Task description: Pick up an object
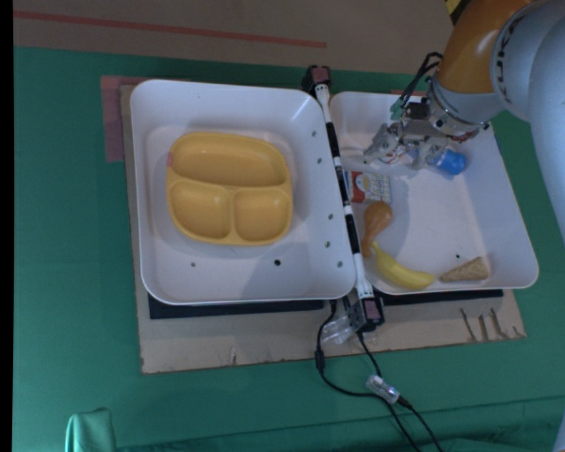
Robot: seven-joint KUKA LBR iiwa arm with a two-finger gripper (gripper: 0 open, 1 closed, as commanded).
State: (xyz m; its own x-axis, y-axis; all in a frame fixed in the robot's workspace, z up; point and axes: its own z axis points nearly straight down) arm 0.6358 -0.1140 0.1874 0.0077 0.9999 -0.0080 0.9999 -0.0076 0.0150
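My gripper hangs over the far part of the right bin, its fingers spread open with nothing seen between them. A blue object lies just right of the gripper. A small carton with a red and white label lies just below and left of the gripper. Further toward the front lie an orange drumstick-shaped toy, a yellow banana and a tan wedge like a slice of toast.
The left bin holds a yellow divided plate. A divider with black and white markings runs between the bins. Cables trail over the green mat in front. The grey arm reaches in from the right.
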